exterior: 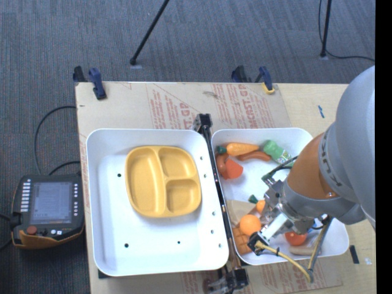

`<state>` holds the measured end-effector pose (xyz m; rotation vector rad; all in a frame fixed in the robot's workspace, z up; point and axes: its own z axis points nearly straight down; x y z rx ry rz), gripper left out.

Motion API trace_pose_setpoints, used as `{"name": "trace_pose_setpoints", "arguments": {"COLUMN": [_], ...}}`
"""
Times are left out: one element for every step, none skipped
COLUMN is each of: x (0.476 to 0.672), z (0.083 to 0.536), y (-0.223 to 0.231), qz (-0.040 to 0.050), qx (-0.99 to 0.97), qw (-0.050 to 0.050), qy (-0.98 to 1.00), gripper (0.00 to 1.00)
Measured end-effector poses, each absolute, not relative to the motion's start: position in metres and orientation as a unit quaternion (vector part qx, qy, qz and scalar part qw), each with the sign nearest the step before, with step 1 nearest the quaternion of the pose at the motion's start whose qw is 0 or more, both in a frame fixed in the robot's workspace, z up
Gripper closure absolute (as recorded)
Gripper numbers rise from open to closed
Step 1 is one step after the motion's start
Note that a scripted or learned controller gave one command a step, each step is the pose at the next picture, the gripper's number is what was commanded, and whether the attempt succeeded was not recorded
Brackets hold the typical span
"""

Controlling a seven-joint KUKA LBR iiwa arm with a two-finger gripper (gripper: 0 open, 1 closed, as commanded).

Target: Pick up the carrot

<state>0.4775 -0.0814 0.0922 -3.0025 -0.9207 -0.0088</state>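
At the far end of the right bin (288, 131), the carrot (242, 147) lies on its side, well apart from the gripper (271, 208), which hangs over the bin's near end beside an orange fruit (249, 224). I cannot tell whether it is open or closed.
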Motion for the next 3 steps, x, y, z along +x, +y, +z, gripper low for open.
{"name": "trace_pose_setpoints", "arguments": {"x": [0.479,0.475,0.539], "z": [0.092,0.087,0.087], "y": [-0.081,-0.079,-0.090], "qz": [-0.0048,0.0018,0.0017], "qx": [-0.995,-0.995,-0.993], "qw": [-0.002,0.001,0.001], "qy": [-0.101,-0.102,-0.118], "gripper": [1.00,0.00,0.00]}}
